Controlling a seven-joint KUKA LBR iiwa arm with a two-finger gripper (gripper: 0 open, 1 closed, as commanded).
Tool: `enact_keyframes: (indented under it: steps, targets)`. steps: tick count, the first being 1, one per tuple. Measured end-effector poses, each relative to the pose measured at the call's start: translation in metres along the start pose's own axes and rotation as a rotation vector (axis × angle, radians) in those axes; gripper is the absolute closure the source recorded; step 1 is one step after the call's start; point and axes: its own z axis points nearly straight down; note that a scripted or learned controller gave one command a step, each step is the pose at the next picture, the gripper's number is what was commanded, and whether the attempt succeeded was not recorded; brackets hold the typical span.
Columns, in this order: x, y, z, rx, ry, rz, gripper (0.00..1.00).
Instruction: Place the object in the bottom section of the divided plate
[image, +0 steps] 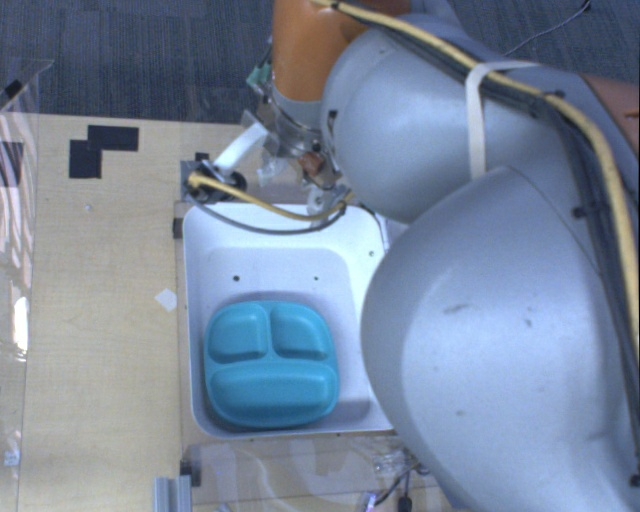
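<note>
— What sits closest to the lens?

— My own smooth grey arm (500, 330). Beyond it, the glossy teal divided plate (270, 365) lies flat in the white bin (200, 300), its bottom section bare.

— And the object?

— I can't spot it. My gripper (290, 160) hangs past the bin's far rim; jaws unreadable.

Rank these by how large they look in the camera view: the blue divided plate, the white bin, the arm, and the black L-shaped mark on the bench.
1. arm, though nearness to the camera inflates it
2. white bin
3. blue divided plate
4. black L-shaped mark
</note>
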Motion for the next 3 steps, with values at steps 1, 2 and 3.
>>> enact_keyframes:
  steps: [1, 2, 3]
  targets:
    - [0.007, 0.004, 0.200, 0.002, 0.000, 0.052, 0.00]
    - [0.018, 0.006, 0.207, 0.010, -0.001, 0.472, 0.00]
    - [-0.013, -0.012, 0.156, 0.001, -0.002, 0.305, 0.00]
